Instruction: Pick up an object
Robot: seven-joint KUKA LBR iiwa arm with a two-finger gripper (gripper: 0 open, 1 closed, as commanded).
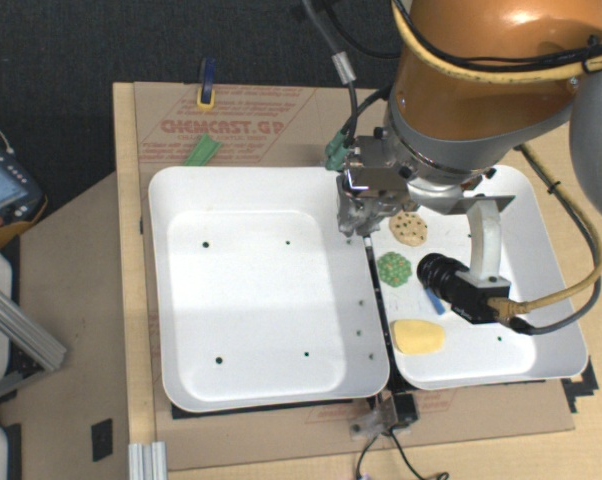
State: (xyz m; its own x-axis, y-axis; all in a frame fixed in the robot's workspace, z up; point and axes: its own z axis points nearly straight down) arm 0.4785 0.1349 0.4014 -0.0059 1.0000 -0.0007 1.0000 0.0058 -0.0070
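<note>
Gripper point(359, 220) hangs low over the right white bin point(541, 358), at its left wall; its state cannot be told. Round speckled cookie point(410, 229) lies just right, green bumpy disc point(393, 268) just below.

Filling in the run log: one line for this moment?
arm: over right bin | gripper: at bin divider | holding: cannot tell | nearby: cookie, green ball, yellow piece
</note>
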